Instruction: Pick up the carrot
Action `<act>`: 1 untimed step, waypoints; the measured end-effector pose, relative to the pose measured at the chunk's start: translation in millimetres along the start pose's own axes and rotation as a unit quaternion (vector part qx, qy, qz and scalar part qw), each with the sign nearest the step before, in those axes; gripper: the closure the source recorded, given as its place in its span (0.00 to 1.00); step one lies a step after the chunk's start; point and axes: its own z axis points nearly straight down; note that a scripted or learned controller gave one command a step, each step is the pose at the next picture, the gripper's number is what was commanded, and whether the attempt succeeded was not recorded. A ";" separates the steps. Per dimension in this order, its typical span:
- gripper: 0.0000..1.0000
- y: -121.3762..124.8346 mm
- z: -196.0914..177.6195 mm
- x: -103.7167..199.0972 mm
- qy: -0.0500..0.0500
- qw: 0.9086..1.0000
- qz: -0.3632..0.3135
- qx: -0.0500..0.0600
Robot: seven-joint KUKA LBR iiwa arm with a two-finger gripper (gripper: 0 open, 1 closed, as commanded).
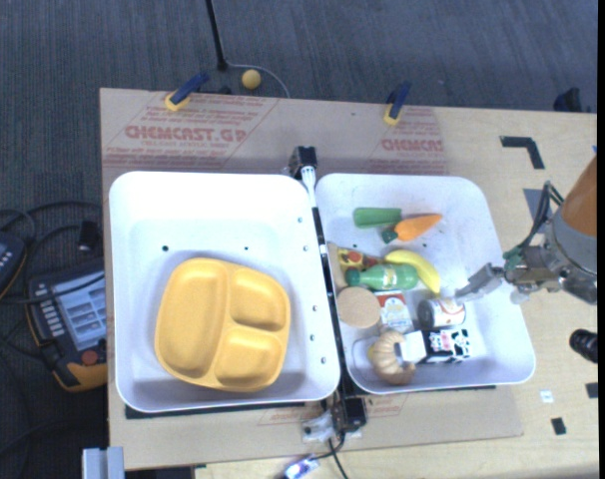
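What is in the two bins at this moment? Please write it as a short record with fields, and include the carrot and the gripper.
left bin: holds a yellow divided plate
right bin: holds the carrot, a green item, a banana, a green bottle and other small items
carrot: orange, lying near the far side of the right bin, beside the green item
banana: just nearer than the carrot, touching the green bottle
gripper: at the right bin's right side, apart from the carrot, holding nothing
task status: carrot not yet picked up

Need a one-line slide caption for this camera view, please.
Carrot lies untouched in the right bin among toy food; gripper hovers at that bin's right side; yellow tray fills the left bin.
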 end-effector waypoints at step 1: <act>0.00 100.8 7.8 11.0 0.000 0.998 0.069 -0.001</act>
